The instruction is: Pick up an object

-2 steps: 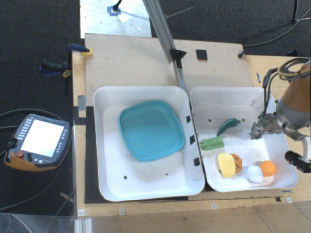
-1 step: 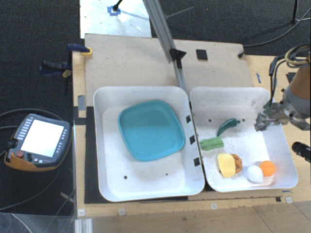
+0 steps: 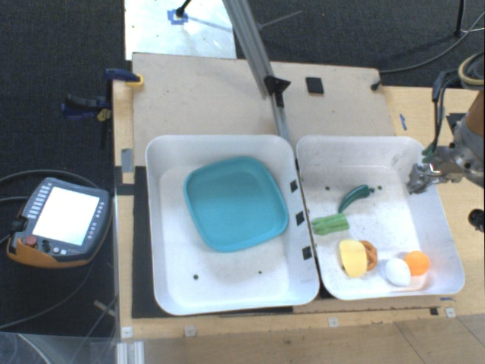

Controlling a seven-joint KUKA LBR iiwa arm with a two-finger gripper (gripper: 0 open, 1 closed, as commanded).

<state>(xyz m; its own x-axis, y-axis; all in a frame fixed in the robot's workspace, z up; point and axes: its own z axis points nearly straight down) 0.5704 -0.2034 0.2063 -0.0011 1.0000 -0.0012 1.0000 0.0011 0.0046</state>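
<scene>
A: Where is the gripper?

B: At about three o'clock in the view, just over the right rim of the right bin, near that bin's upper right corner. The arm behind it runs off the right edge.

A: Released, clenched, or carrying something?

B: I cannot tell; it is small and partly blurred. Nothing shows beneath it.

A: What lies in that bin?

B: A dark green pepper-shaped piece near the middle, tilted, well apart from the gripper toward nine o'clock. Just below it, a lighter green ridged piece close to the bin's left wall. Toward six o'clock, a yellow block touching a brown piece on its right. In the lower right corner, a white egg and an orange ball, touching each other.

A: And the left bin?

B: A teal square plate, turned a little, sits flat in its upper middle.

A: Anything around the bins?

B: Both rest on the desk. A metal pole slants in from twelve o'clock. At nine o'clock, on the dark floor, lies a control pendant with a bright screen.
</scene>
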